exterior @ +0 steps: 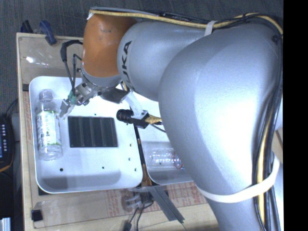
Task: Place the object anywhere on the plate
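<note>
1. Clear plastic bottle (pixel 48 126) lying on its side in the left bin (pixel 86 177), along the bin's left wall, cap toward the far end, white label around its middle.
2. No plate identifiable among the things in view.
3. Dark ribbed rectangular panel (pixel 93 132) flat on the bin floor just right of the bottle, apart from it by a narrow strip of white.
4. Gripper (pixel 67 106) hanging over the far part of the left bin, just beside the bottle's shoulder and above the panel's far left corner; tips pale and greenish, nothing visible between them; how far apart they stand, impossible to tell at this size.
5. Orange band (pixel 101 44) above the wrist, then the bulky grey arm (pixel 216 105) spreading across the right and covering most of the right bin (pixel 161 177).
6. Second clear bottle (pixel 163 159) lying in the visible left part of the right bin, partly under the arm.
</note>
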Motion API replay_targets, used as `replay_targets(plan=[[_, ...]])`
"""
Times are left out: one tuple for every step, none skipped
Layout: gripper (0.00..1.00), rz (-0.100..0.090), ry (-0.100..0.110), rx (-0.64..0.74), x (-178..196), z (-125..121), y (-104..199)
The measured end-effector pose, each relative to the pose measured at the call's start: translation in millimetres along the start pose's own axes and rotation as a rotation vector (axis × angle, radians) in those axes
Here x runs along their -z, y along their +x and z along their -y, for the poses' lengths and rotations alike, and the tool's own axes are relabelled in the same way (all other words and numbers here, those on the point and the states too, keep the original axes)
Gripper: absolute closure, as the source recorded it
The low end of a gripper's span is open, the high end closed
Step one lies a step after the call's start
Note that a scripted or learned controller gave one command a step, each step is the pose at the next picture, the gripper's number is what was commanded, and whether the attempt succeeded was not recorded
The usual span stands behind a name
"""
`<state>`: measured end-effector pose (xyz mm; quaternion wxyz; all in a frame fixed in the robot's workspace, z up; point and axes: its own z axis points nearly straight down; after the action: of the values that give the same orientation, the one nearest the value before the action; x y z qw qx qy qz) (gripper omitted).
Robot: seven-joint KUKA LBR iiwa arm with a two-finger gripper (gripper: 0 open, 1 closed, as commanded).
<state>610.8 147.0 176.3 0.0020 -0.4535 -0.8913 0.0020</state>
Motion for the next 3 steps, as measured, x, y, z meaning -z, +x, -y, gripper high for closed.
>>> replay_targets(plan=[[0.00, 0.003, -0.002, 0.083, -41.1, -48.8, -3.3], [0.00, 0.002, -0.005, -0.104, -3.1, -51.3, 29.5], [0.00, 0.000, 0.002, -0.537, -61.0, 31.2, 69.4]])
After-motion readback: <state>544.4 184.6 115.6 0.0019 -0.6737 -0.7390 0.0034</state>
